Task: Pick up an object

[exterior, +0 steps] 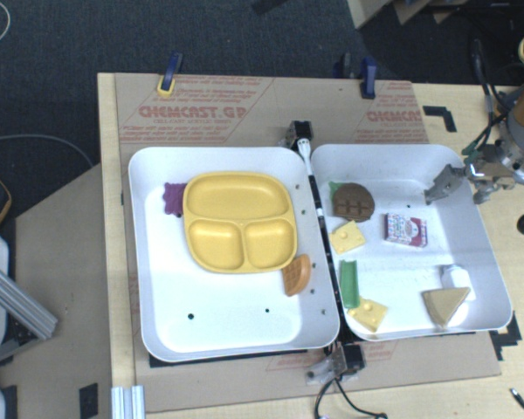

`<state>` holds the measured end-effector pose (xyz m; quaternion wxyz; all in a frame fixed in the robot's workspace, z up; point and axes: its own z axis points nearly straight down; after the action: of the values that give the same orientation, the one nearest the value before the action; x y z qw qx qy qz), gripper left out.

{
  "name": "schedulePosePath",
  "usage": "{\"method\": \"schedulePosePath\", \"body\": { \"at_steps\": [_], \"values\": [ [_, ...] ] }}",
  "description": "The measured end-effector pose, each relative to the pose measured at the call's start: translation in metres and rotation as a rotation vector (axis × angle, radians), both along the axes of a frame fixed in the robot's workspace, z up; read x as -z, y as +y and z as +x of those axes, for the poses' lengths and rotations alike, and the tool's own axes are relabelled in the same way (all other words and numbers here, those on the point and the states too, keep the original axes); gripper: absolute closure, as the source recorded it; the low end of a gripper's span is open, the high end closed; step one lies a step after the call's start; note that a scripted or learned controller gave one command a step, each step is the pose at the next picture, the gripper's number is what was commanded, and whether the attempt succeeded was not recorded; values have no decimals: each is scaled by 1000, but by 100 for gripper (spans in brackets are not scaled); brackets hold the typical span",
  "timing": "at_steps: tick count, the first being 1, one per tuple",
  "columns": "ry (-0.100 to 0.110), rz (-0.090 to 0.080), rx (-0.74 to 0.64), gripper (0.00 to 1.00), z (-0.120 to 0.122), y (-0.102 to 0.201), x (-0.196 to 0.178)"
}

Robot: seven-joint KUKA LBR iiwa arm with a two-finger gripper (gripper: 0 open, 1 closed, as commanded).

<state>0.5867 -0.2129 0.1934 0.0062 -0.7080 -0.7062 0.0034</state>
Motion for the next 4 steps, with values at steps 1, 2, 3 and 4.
{"method": "schedulePosePath", "body": {
  "at_steps": [1,2,3,4],
  "values": [
    [-12,-3,-3,0,3,0,-7],
    [-7,-1,-3,0,7,0,37],
    [-12,0,-3,0,7,-3,97],
    [-14,1,-5,0,9,-2,103]
  ]
}}
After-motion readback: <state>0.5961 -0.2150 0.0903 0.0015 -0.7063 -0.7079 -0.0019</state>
